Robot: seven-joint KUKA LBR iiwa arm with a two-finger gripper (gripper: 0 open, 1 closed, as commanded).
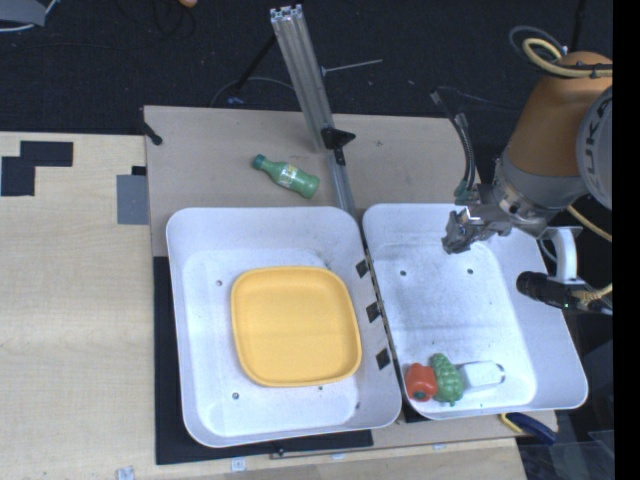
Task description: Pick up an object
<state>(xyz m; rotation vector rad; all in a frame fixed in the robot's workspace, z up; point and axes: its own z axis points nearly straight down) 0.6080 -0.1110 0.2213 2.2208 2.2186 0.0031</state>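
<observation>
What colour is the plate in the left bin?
Yellow: the plate shows plainly in the camera view.

The grey KUKA arm with its orange band above the wrist [565, 118] reaches in from the right of the camera view and slopes down and leftward to its end. At that end the small dark two-finger metal gripper [460, 236] hangs low, with the grey wrist housing [525, 193] just up and to the right of it. Nothing shows between its fingertips (the gripper is too small and dark here to tell more of its state), and dark cables run up from just above it.
</observation>
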